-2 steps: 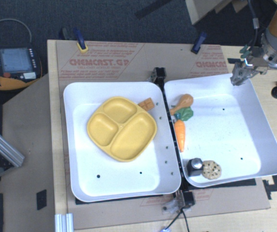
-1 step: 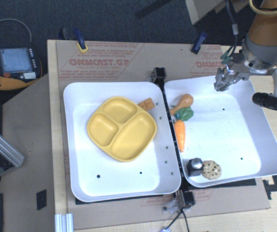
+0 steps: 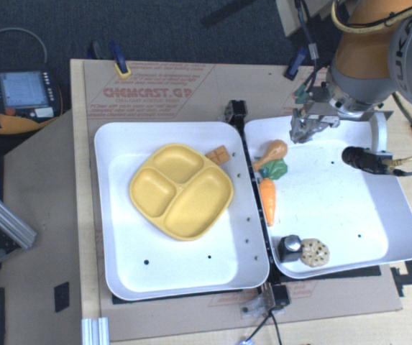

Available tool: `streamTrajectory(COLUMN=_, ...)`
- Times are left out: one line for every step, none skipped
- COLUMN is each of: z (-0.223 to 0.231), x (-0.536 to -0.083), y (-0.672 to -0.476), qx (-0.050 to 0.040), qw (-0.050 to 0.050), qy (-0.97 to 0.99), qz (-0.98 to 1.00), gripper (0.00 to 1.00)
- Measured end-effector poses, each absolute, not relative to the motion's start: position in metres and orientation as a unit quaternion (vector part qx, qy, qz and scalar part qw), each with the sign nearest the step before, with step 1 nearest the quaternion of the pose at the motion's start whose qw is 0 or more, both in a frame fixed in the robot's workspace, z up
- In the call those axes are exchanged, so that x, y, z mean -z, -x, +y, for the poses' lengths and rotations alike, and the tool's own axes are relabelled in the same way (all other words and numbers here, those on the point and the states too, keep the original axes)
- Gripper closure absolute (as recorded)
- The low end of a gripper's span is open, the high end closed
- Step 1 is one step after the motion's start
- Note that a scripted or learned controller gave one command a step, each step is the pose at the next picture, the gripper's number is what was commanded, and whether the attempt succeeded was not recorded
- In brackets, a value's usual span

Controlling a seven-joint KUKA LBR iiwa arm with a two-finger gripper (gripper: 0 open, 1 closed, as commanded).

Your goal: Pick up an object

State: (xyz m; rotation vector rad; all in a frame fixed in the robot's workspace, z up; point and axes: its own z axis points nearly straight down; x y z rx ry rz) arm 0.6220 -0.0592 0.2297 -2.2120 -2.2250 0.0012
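Gripper (image 3: 300,134) hangs just beside the drumstick (image 3: 272,152), apart.

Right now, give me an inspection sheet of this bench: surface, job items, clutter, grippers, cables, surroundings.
Surface: two white bins side by side, left bin, right bin, on a brown board.
Job's things: carrot, drumstick with a green piece, cookie and a small grey cup, all in the right bin.
Clutter: yellow divided plate and a brown block in the left bin.
Grippers: gripper over the right bin's far edge; nothing seen in it.
Cables: several around the arm's wrist.
Surroundings: handheld pendant at left.
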Motion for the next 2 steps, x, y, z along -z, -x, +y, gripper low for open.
streamTrajectory(z=-0.003, x=-0.226, y=-0.622, qx=0.0001, qw=0.002, qy=0.705, qz=-0.709, gripper=1.0)
streamTrajectory(z=0.052, x=-0.226, y=-0.619, qx=-0.0003, qw=0.001, qy=0.705, qz=-0.709, gripper=1.0)
